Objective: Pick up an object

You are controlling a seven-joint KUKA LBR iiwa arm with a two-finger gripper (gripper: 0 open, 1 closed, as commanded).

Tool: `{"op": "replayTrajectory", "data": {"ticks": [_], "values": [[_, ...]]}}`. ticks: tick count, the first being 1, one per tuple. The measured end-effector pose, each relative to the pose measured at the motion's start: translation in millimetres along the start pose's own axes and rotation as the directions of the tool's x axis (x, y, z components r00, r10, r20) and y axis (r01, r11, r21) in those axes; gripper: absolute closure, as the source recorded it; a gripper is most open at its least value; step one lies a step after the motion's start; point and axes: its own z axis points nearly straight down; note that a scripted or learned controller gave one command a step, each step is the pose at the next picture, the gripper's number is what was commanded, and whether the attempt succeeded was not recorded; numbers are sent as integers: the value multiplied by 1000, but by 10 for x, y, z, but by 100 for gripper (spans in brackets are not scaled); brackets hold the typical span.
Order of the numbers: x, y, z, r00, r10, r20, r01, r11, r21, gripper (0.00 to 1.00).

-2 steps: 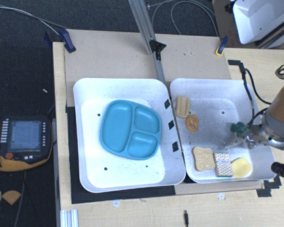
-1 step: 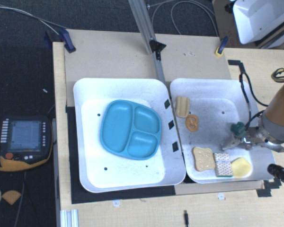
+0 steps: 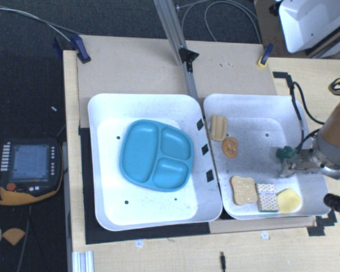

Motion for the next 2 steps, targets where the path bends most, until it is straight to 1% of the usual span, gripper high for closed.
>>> {"op": "replayTrajectory", "data": {"ticks": [1, 2], "values": [[77, -39, -509, 1000, -2, -2, 2, 1000, 2, 100], [122, -74, -1120, 1000, -3, -1, 3, 1000, -1, 100]]}}
